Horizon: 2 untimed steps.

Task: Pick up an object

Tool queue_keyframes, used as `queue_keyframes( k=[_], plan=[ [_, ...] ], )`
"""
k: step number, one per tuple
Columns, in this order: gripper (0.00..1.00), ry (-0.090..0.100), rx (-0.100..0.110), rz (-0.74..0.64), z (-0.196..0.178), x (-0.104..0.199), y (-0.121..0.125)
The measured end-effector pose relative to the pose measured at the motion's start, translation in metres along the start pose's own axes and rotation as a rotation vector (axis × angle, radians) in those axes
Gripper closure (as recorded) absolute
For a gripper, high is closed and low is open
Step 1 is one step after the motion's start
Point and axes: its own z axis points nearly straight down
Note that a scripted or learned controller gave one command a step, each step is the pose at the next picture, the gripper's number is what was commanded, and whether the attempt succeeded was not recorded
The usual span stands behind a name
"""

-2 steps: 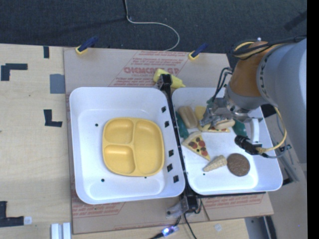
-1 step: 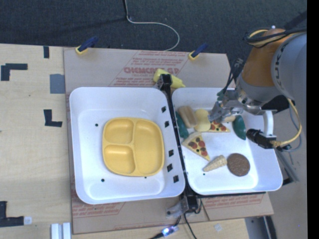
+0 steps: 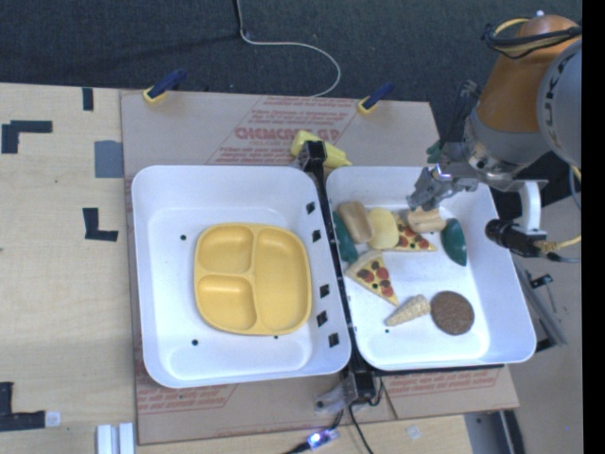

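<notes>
the gripper (image 3: 427,194) hangs low over the back part of the right bin (image 3: 501,320), reaching in from the right under the arm's orange band (image 3: 515,83); whether it is released or clenched cannot be told from this slanted view, and nothing shows plainly between its tips. just below it lies a small tan bread-like piece (image 3: 425,221), close to or touching the gripper's end. beside that, toward the middle of the bin, sit a pale yellow lump (image 3: 382,227) and a tan roll (image 3: 354,220), with a pizza slice (image 3: 414,241) partly tucked under the lump. a second pizza slice (image 3: 374,277) lies nearer the front, next to a cone (image 3: 406,311) and a round brown cookie (image 3: 452,312). a dark green piece (image 3: 455,241) lies to the right of the bread-like piece, and another green piece (image 3: 344,244) rests against the bin's left wall. the left bin (image 3: 161,282) holds a yellow divided plate (image 3: 253,278) near its centre.
</notes>
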Motion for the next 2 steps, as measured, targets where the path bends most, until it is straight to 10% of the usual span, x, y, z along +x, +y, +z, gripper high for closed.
queue_keyframes(
  k=[2],
  plan=[
    [1.0, 0.003, 0.009, -0.003, -0.014, 0.046, -0.03]
  ],
)
